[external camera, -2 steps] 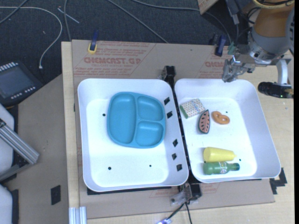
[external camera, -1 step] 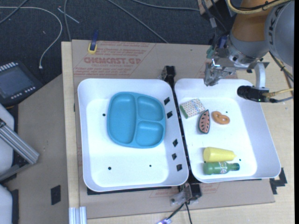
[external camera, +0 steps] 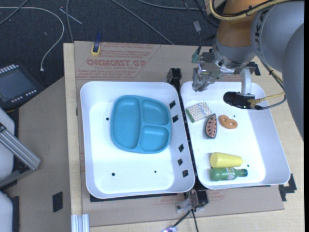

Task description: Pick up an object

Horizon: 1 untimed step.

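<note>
One checkered packet (external camera: 199, 111) just below the hand (external camera: 202, 83)

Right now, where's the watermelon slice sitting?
The watermelon slice lies in the right bin, near its left side, just below the checkered packet and left of the pretzel, apart from the gripper farther up.

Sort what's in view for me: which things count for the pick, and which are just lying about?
For the pick: tool; checkered packet; watermelon slice; pretzel; yellow bottle; green bottle; right bin that holds them.

Lying about: blue divided plate in the left bin; cables; cardboard sheet.
</note>
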Motion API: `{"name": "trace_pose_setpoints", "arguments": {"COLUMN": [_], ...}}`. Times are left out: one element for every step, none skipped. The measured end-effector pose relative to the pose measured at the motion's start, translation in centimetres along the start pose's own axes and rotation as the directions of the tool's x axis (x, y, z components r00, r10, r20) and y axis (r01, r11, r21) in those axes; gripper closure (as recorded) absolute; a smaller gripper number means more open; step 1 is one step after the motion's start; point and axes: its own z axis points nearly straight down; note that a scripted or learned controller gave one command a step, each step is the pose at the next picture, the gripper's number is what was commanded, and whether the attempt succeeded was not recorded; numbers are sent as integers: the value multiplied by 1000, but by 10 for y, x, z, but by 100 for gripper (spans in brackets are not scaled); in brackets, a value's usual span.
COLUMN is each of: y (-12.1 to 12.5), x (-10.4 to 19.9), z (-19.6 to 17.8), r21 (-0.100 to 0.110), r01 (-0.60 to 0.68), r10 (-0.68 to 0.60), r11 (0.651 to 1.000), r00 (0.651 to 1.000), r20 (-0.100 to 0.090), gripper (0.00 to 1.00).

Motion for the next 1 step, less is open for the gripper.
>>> {"name": "trace_pose_setpoints", "arguments": {"y": [-5], "x": [58], "z": [-8], "r21": [-3], "r01": [2], "r10": [-2], "r11": [1000], "r00": [1000], "r20": [-1], "gripper": [100]}}
